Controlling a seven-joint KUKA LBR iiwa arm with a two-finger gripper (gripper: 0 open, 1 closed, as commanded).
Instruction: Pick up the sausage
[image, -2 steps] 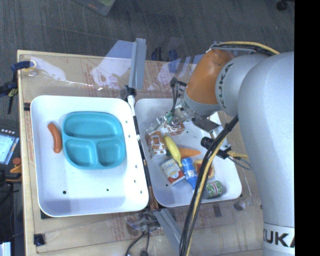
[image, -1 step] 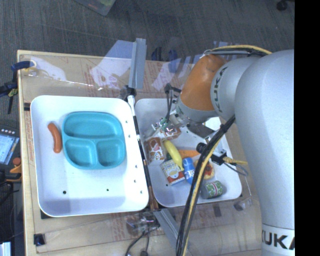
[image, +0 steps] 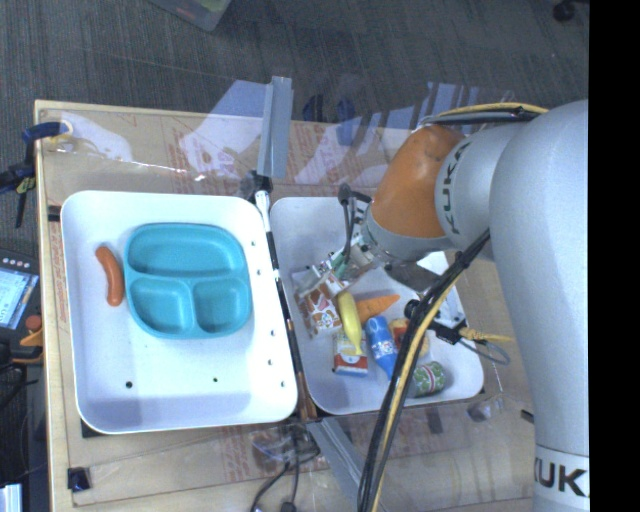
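Sausage (image: 111, 275) first: from the overhead camera you can see it lying in the left bin (image: 85, 380), well apart from your tool (image: 338, 265) and across the divide between the two bins, just beside the left edge of the blue divided tray (image: 188, 277). It lies lengthwise on the white floor, alone and unobstructed.

Your tool sits low in the right bin (image: 300, 225), under the orange wrist band, over a clutter of small packets, a yellow piece (image: 350, 318), an orange carrot-like piece (image: 377, 302), a blue bottle (image: 381, 346) and a can (image: 430, 378). You cannot tell from this angle whether it is open or closed, and nothing shows clearly between its tips.

Judging by this, you are at the approach step, with no grasp made. Your next move calls for lifting clear of the clutter, crossing over the tray to the far side of the other bin, turning to span the sausage's narrow width, then descending.
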